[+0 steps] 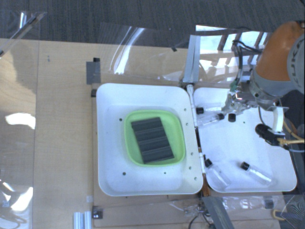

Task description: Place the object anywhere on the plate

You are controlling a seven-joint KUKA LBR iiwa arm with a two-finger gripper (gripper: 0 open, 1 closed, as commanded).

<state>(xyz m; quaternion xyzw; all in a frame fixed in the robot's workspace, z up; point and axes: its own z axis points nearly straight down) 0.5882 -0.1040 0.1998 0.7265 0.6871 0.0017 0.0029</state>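
Observation:
A square green plate (129, 133) sits in the middle of the left white bin (109, 175). A dark grey ribbed block (152, 140) lies flat on the plate, turned slightly off square. My gripper (233, 105) hangs over the upper part of the right bin (286, 182), below the grey wrist and orange band. Just under it lie a clear vial with a black cap (208, 117) and a small black cap-like piece (231, 117). The wrist hides how the gripper stands.
Two more clear black-capped vials lie in the right bin: one at the front right (254, 171), one by the front left wall (213, 171). A black cable loop (265, 132) hangs off the arm. A metal post (191, 63) stands behind the bins.

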